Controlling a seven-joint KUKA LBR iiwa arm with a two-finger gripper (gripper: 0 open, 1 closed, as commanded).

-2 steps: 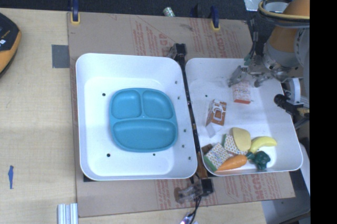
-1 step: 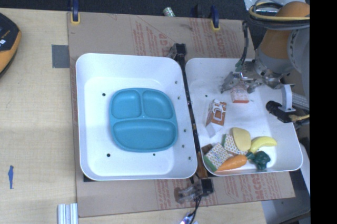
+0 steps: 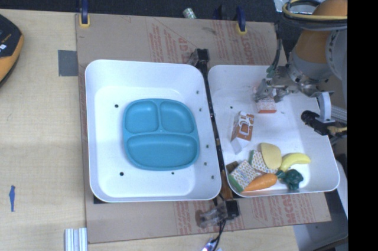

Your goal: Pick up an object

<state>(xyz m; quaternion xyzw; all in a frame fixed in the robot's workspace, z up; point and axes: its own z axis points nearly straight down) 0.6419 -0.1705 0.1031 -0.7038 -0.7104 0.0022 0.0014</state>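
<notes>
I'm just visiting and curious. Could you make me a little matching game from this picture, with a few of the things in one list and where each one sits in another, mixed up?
Things:
1. blue divided plate
2. carrot
3. brown packet
4. gripper

Places:
A. middle of the right bin
B. near the far edge of the right bin
C. middle of the left bin
D. near corner of the right bin, in the pile of toy food

Pairs: 1-C, 2-D, 3-A, 4-B
</notes>
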